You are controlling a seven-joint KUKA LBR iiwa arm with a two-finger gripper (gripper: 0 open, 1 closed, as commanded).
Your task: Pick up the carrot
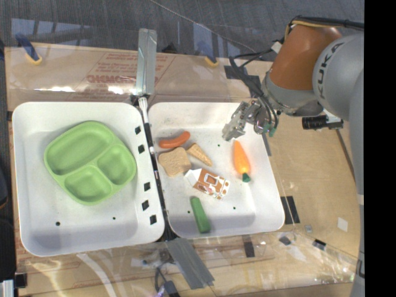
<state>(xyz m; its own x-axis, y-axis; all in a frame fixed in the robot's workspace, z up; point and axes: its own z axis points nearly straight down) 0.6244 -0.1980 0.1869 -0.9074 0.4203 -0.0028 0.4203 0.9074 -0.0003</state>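
The carrot (241,159) is seen lying flat in the right bin (266,212), near that bin's right wall, its orange body running up and down the view and its small green stub at the lower end. The hand (238,125) is placed just above the carrot's upper tip, close to it but not around it; nothing is held between its fingers. Whether the fingers are spread or closed cannot be told from this slanted view.

The approach step is judged to be in hand: the carrot is not yet grasped. For the next move, the hand would have to be shifted a little toward the carrot's middle and lowered so that the fingers straddle the body across its narrow width.

The sausage (174,141), the bread slice (174,161) and the small carton (210,184) lie well to the left and should not be disturbed. The green plate (90,161) rests in the left bin (37,228).
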